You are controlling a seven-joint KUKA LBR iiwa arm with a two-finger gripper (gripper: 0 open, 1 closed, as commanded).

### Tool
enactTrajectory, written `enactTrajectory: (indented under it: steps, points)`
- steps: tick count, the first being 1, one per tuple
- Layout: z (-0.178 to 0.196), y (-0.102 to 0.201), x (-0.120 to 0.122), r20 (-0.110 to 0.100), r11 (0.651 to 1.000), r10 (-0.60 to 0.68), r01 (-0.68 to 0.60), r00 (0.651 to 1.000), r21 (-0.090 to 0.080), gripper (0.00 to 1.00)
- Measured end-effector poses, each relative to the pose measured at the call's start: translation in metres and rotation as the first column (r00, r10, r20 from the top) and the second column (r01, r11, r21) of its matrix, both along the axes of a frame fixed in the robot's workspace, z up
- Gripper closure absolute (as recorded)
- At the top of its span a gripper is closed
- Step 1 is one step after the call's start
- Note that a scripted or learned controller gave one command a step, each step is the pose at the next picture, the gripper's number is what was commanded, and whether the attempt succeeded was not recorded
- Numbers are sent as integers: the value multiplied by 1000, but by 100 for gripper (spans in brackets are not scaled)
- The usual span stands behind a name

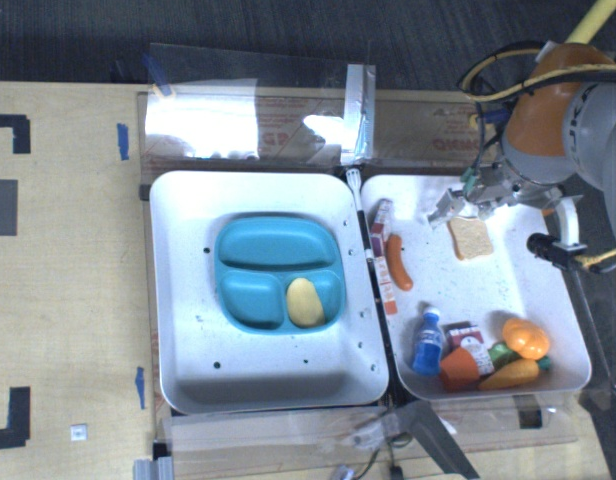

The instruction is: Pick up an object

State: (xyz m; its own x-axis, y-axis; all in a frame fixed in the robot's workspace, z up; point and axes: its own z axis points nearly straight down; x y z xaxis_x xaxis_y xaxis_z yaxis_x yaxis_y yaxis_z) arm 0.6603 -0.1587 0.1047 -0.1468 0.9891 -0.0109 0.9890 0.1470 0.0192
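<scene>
The tool hangs over the far part of the right bin, just beside a slice of bread lying flat on the bin floor; how far it is open cannot be told, and nothing shows in its grip. Nearer the bin's left wall lies a sausage. At the near end cluster a blue bottle, a small red-labelled box with print too small to read, and an orange fruit. In the left bin a blue divided tray holds a yellow egg-shaped thing. The worktop is pale wood.
</scene>
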Motion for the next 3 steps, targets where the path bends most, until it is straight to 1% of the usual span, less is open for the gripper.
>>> enactTrajectory:
  steps: [1,2,3]
  points:
    - [-14,-15,9,-15,996,89,-89,996,8,0]
    - [1,-16,13,0,996,91,-91,996,0,100]
    - [-1,-15,11,-8,996,91,-91,996,5,0]
